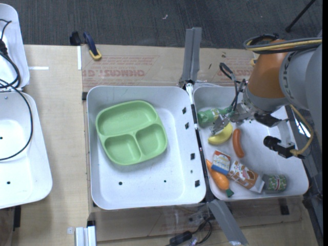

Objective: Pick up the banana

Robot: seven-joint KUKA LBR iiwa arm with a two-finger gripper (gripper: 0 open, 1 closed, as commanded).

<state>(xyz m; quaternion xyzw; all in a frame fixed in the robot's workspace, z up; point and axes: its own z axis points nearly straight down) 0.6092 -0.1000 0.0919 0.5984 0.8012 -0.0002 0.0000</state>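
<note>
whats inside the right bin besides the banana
The right bin holds the banana, a green bottle, a red sausage, a carrot, two small cartons and a green can. The arm covers the bin's far corner.

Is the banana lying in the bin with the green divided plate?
No, the banana lies in the right bin among other items, while the green divided plate sits in the left bin.

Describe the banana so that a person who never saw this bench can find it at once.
Look in the right bin, the one crowded with small items. The banana lies in its upper left part, just below the gripper and a green bottle. It is the only yellow, curved thing there; the sausage beside it is orange-red and straight.
</note>
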